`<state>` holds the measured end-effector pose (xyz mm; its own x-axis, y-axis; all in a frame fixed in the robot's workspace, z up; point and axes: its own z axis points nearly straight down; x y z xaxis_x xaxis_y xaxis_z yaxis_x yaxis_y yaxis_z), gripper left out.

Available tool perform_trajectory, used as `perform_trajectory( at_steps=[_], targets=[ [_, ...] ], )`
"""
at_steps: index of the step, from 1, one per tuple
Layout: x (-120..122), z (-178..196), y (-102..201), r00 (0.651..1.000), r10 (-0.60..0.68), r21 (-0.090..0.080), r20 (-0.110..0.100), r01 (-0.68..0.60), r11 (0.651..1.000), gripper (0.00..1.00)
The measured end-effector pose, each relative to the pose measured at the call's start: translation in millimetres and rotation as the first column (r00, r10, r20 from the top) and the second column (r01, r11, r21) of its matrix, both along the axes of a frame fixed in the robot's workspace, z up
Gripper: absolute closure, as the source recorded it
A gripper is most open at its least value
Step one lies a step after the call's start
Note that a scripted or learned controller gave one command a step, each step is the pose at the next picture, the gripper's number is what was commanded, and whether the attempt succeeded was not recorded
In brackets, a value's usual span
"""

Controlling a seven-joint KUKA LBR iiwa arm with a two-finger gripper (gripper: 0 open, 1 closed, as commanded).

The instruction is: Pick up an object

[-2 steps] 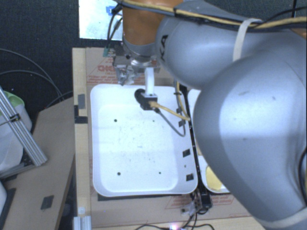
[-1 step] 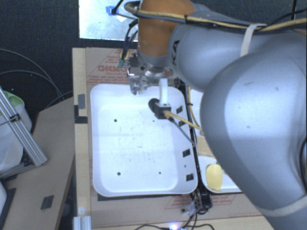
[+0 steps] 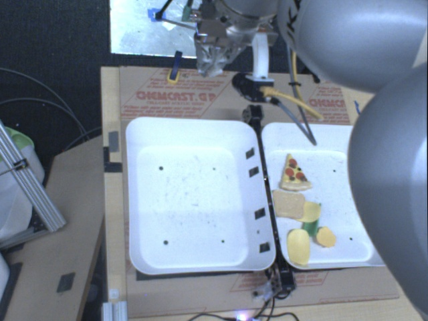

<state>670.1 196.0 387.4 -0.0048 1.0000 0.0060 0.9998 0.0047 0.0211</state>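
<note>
1. Gripper (image 3: pixel 212 64) sits top centre of frame, above the far rim of the left bin (image 3: pixel 144 179), over the cardboard; can't tell its opening.
2. Arm (image 3: pixel 374 79) fills the upper right and right edge, overhanging the right bin (image 3: pixel 341 162).
3. Objects cluster at the right bin's lower left: pizza slice (image 3: pixel 294 173), cracker (image 3: pixel 289 204), yellow pieces (image 3: pixel 299 245) near the front rim.

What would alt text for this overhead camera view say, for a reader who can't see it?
A grey robot arm reaches in from the right, its gripper above the far edge of two white bins. The right bin holds toy food: a pizza slice, a cracker and yellow pieces. The left bin sits beside it.
</note>
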Motion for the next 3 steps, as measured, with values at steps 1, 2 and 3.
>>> perform_trajectory(
  at_steps=[1, 2, 3],
  targets=[
    [-1.5, 50.0, 34.3, 1.000, 0.002, -0.003, -0.013, -0.002, 1.000, 1.00],
    [-2.1, 127.8, 39.0, 1.000, 0.002, -0.002, -0.011, -0.002, 1.000, 1.00],
    [-56.8, 149.7, 38.6, 1.000, 0.003, -0.004, -0.019, -0.003, 1.000, 1.00]
  ],
)
